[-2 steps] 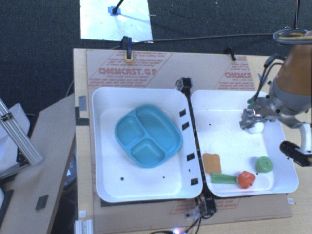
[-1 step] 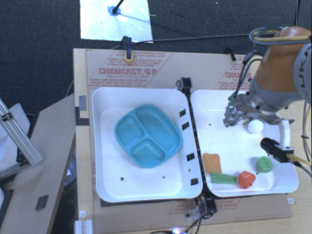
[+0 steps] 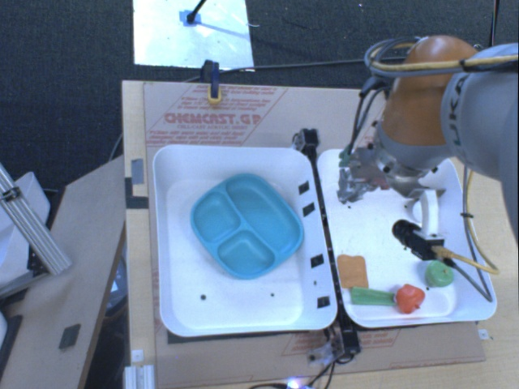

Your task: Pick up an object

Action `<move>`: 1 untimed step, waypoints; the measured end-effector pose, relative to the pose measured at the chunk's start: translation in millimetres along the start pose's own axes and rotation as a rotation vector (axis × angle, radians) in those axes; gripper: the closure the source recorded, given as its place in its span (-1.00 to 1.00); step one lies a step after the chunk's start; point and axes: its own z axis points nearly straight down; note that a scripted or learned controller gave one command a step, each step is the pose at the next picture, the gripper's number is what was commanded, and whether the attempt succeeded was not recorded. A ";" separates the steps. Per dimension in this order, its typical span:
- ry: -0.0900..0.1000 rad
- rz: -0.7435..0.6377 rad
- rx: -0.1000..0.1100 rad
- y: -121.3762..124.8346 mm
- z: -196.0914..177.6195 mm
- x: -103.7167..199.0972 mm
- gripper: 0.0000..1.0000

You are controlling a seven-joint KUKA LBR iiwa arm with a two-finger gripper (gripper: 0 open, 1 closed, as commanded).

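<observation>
**Camera view: small toy-like pieces sit apart from the gripper, at the near end of the right bin**

Camera view, from the left: the left bin [image 3: 162, 217] holds a blue divided plate [image 3: 246, 225], lying flat near its middle. It looks like stiff, light, smooth plastic. Being broad and shallow, it offers only its thin raised rim to pinch, so I judge it a poor choice.

Across the divider, the gripper [image 3: 352, 186] hangs over bare floor in the far left corner of the right bin [image 3: 365, 225]. Whether it is spread or pressed together cannot be told from this slant.

The likelier picks lie along that bin's near edge, well apart from the gripper:

- **Tan slab:** the tan slab [image 3: 352, 271] lies flat, and it is probably light, but it is hard to get under.
- **Green stick:** the green stick [image 3: 371, 297] lies just beside the slab's near end. It is narrow, so closing across its width at mid-length should suit.
- **Orange lump:** the orange lump [image 3: 409, 298] touches the stick's right end, which crowds both.
- **Green round piece:** the green round piece [image 3: 439, 275] sits up and to the right. It is likely light and smooth, may roll, and wants a centred pinch across its middle.
</observation>
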 end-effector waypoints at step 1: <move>0.000 0.001 0.000 19.8 9.0 55.4 1.00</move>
